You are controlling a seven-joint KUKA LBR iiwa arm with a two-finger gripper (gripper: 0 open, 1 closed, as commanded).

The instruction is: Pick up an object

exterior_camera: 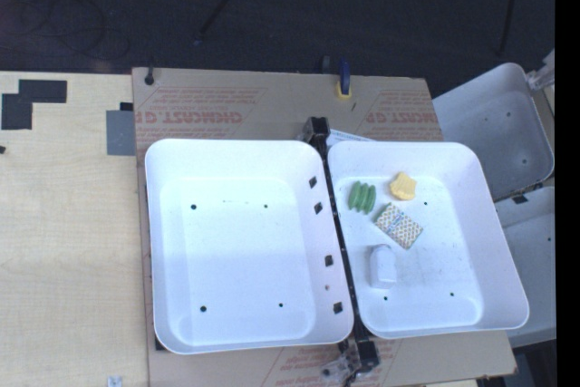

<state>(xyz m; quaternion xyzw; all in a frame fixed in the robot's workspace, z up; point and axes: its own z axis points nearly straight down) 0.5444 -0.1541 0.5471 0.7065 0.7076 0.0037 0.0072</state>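
The right bin (471, 195) holds several small objects. A green ribbed piece (362, 197) lies near its left wall. To its right sits a yellow lump (403, 187). Just below those lies a flat checkered packet (399, 226), tilted. A white block (382, 266) rests lower down, hard to tell from the bin floor.
The left bin (172, 285) adjoins the right one along a black clipped seam (328, 231). Both stand on a cardboard sheet (227, 109) over a pale wooden bench (63, 240). A grey metal plate (498, 127) lies at the upper right.
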